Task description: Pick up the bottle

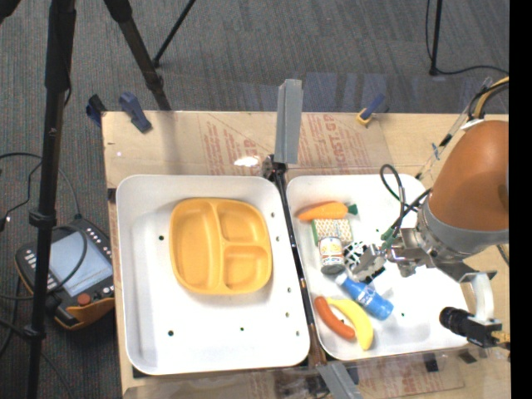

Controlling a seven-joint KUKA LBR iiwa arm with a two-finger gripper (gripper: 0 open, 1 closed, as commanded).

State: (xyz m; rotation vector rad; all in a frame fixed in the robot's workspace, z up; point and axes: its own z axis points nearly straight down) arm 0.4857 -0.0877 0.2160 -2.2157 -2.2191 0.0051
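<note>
Bottle: the blue bottle [366,297] lies on its side in the right bin [432,327], its white cap end pointing up and left, its blue body running down and right.

Neighbours: a banana [356,319] lies just below it, touching or nearly so, with a hot dog [332,317] against the banana's left side. A small can [331,253] sits just above the cap end, a black-and-white die [356,251] beside that, and a carrot [322,212] farther up.

Gripper: the gripper [371,264] hangs just above the bottle's cap end, reaching in from the right under the orange-banded arm [470,183].

Jaws: from where I stand I cannot tell whether they are apart or closed; the fingertips blur into dark clutter. Nothing is visibly held between them.

Step in hand: I judge this to be the final approach, lining up over the bottle before closing.

How to do it well: the jaws should span the bottle across its narrow width, not along its length, and come down nearer the middle of the blue body than the cap, where a grip would tip.

Risk: the can and die crowd the cap end, and the banana crowds the lower side; a finger landing on either could shove the bottle away.

Other bin: the left bin [141,322] holds a yellow divided plate [221,245], well apart from the work.
</note>
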